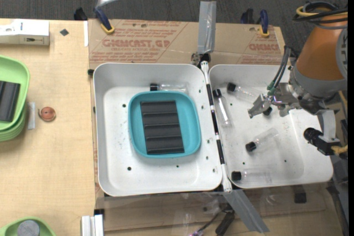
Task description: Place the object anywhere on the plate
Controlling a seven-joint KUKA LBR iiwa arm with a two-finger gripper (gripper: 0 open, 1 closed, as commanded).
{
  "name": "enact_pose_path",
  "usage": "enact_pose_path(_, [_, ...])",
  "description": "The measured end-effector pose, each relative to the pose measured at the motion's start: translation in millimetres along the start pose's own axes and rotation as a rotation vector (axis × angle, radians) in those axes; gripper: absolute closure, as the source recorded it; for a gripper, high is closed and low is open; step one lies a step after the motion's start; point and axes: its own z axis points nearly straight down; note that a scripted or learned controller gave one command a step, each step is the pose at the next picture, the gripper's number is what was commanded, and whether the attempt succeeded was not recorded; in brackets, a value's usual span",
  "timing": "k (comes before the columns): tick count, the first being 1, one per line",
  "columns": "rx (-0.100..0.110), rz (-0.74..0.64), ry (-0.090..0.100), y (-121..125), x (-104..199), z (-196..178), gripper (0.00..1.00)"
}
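A teal square plate [164,123] lies in the left bin [110,135] and carries a black ribbed insert [161,126]. Several clear tubes with black caps lie in the right bin [310,171]: one near the back [239,89], one along the left wall [220,109], one in the middle [260,141] and one at the front [250,176]. Another clear tube [166,87] rests in the left bin just behind the plate. My gripper [264,107] hangs over the right bin's middle, above and a little behind the middle tube. Nothing shows in its grasp.
The grey and orange arm [323,63] covers the right bin's far right corner. A metal divider [213,119] separates the bins. Cardboard [144,41] lies behind them. On the wooden bench at left sit a green tray [12,99] and a small round disc [47,114].
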Motion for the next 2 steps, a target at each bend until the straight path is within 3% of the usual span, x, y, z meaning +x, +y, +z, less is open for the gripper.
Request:
enact_pose_path(1, [0.002, 0.0, -0.001, 0, -1, -8, 1.0])
enact_pose_path(2, [0.0, -0.152, 0.001, -36, 47, -16, 1.0])
